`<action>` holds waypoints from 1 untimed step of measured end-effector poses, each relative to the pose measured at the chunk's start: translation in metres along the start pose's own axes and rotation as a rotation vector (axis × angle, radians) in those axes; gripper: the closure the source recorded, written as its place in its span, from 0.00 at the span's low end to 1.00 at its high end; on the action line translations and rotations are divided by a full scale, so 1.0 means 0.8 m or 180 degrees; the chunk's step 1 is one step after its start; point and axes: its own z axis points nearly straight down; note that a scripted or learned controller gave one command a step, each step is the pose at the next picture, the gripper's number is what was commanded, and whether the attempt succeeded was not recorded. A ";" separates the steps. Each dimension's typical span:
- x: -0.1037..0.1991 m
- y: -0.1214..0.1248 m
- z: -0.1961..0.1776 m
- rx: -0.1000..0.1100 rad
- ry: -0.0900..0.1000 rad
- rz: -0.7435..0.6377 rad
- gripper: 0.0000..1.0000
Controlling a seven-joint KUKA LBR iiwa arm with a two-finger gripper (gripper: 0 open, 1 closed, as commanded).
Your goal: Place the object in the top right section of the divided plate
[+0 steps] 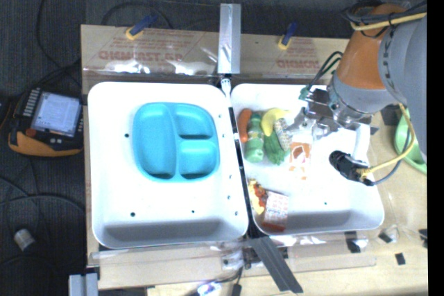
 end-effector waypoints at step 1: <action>0.000 0.000 0.000 -0.0001 0.0001 0.0001 0.00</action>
